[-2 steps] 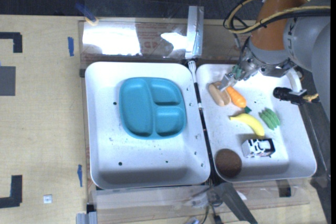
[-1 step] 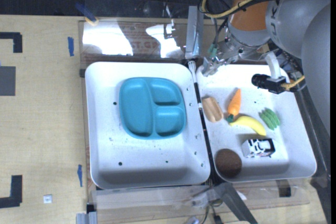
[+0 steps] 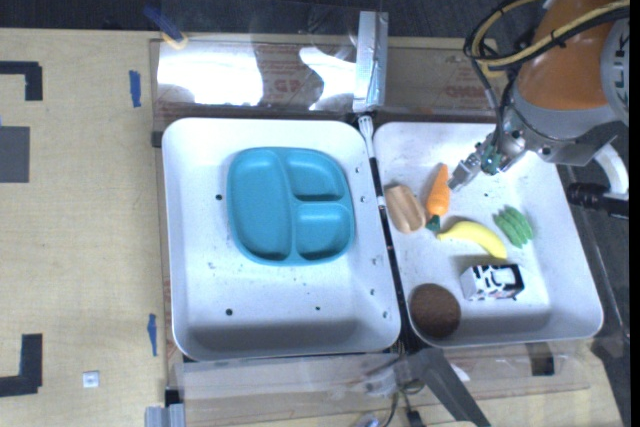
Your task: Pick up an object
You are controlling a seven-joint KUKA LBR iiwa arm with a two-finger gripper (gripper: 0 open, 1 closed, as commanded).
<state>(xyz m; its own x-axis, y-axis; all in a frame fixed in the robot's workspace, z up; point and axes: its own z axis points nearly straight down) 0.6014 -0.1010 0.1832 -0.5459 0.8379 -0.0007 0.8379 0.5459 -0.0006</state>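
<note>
The right bin (image 3: pixel 560 315) holds an orange carrot (image 3: pixel 438 192), a tan bread roll (image 3: pixel 405 208), a yellow banana (image 3: pixel 474 234), a green leafy piece (image 3: pixel 516 225), a black-and-white block (image 3: pixel 492 281) and a brown round object (image 3: pixel 435 308). My gripper (image 3: pixel 472 168) hangs over the bin's back part, just right of the carrot's top end and apart from it. Nothing shows between its fingertips. The grey arm with its orange band (image 3: pixel 575 55) comes in from the upper right.
A blue divided tray (image 3: pixel 292 203) lies in the left bin (image 3: pixel 190 245). A clear plastic panel (image 3: pixel 260 65) with a metal post (image 3: pixel 370 60) stands behind the bins. Yellow and black cables (image 3: pixel 510 25) loop off the arm.
</note>
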